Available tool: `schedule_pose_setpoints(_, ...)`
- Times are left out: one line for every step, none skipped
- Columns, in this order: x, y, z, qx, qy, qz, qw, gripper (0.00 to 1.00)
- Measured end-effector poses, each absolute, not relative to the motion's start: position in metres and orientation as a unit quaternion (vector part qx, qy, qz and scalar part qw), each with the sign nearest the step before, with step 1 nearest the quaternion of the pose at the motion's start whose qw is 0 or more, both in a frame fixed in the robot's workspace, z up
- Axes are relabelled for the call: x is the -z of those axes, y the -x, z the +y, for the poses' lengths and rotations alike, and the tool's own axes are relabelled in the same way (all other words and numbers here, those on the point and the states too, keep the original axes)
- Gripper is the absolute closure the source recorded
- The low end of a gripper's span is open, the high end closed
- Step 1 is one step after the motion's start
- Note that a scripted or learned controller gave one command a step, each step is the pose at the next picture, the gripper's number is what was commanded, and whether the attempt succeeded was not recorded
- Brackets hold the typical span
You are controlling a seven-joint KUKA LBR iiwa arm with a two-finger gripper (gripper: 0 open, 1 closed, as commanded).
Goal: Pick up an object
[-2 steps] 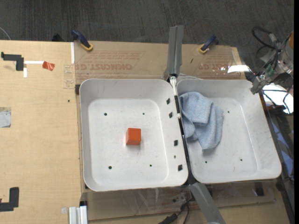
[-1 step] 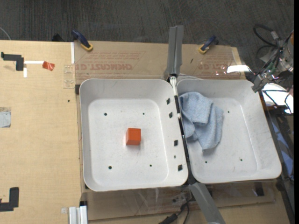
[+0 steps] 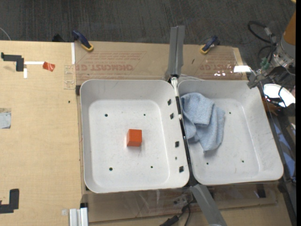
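An orange-red cube (image 3: pixel 134 138) sits on the floor of the left white bin (image 3: pixel 94 173), a little below its middle. A crumpled light-blue cloth (image 3: pixel 204 121) lies in the right white bin (image 3: pixel 263 168), against its left wall. The arm enters at the upper right edge of the camera view. Its gripper (image 3: pixel 257 78) hovers over the far right corner of the right bin, well away from both the cloth and the cube. Cables and the wrist body clutter the view of the gripper's tip.
A grey divider post (image 3: pixel 176 51) rises between the bins at the back. Two blue-and-yellow clamps (image 3: pixel 83 40) (image 3: pixel 209 44) hold the cardboard sheet behind the bins. A wooden bench top (image 3: pixel 37 140) with a small red tag (image 3: pixel 49 66) lies to the left.
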State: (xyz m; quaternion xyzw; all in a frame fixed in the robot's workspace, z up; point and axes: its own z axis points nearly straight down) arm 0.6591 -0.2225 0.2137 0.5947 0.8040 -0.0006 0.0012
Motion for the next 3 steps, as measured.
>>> schedule_pose_setpoints(-0.224,-0.66,-0.223,0.0009,-0.594,0.805,0.004,1.0)
schedule_pose_setpoints(-0.234,-0.661,-0.223,0.0013,-0.593,0.805,0.005,1.0)
schedule_pose_setpoints(-0.221,-0.659,-0.222,0.0004,-0.609,0.793,0.001,1.0)
